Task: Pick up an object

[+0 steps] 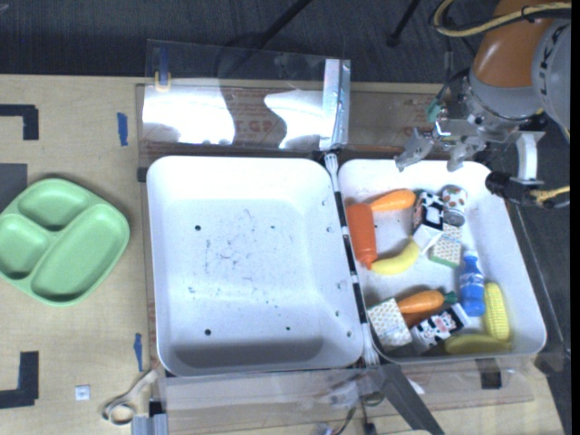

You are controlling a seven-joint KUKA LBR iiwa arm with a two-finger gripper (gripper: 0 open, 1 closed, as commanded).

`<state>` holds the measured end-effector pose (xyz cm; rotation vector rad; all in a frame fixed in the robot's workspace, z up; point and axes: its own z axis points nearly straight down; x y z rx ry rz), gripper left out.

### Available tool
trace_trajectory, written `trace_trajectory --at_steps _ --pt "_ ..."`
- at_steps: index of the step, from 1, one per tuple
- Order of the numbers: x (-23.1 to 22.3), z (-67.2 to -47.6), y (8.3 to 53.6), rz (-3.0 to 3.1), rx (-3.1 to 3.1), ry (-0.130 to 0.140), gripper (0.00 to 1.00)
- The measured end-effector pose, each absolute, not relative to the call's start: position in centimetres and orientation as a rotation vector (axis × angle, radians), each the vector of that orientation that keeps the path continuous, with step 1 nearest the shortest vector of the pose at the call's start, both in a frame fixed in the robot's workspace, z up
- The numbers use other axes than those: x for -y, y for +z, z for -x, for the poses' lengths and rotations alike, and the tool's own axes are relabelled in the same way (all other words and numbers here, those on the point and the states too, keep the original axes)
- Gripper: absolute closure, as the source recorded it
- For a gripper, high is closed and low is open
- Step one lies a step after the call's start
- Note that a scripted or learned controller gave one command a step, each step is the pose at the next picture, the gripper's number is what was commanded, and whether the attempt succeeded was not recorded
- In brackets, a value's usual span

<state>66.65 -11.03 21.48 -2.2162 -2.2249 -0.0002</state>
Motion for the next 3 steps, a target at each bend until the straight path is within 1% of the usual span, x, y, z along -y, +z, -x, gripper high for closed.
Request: trace_trajectory --at_steps 1,2,3 --pt "-0.5 -62.5 20.3 2.176 2.264 0.0 0.0" --pt "9.4 -61.8 15.2 1.988 2.431 0.0 0.0" --pt "10.7 -65.4 10.2 1.891 2.528 -0.014 0.0"
